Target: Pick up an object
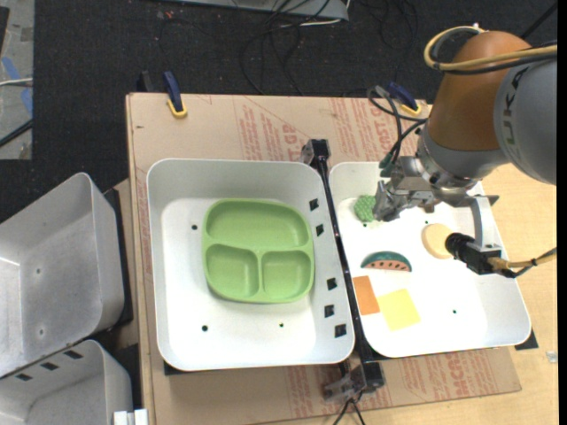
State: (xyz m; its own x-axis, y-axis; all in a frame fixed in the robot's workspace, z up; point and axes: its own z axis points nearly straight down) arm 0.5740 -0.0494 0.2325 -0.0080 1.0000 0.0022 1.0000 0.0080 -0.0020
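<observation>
Two white bins sit side by side mid-frame. The left bin (pixel 168 237) holds a green divided plate (pixel 259 251), lying flat and centred, well apart from the action. The right bin (pixel 496 326) holds the small loose items, likely spread out so each can be approached alone: a watermelon slice toy (pixel 387 262) in the middle, an orange card (pixel 365 295) and a yellow square (pixel 399 308) below it and touching or nearly so, a cream round piece (pixel 435 240) to the right, and a green bumpy object (pixel 364 208) in the bin's upper left corner area.

The arm comes in from the upper right of the frame, orange band up top, wrist tilted down toward the bin's upper left. The gripper (pixel 386 204) is low over the bin floor just right of the green bumpy object. Whether the jaws are spread or pressed together cannot be told; the wrist body and cables cover them.

Likely target: the green bumpy object, which lies just beside the gripper tip on its left, possibly touching, not visibly between the jaws. No grasp confirmed. The bin wall close by could hamper the pick.
</observation>
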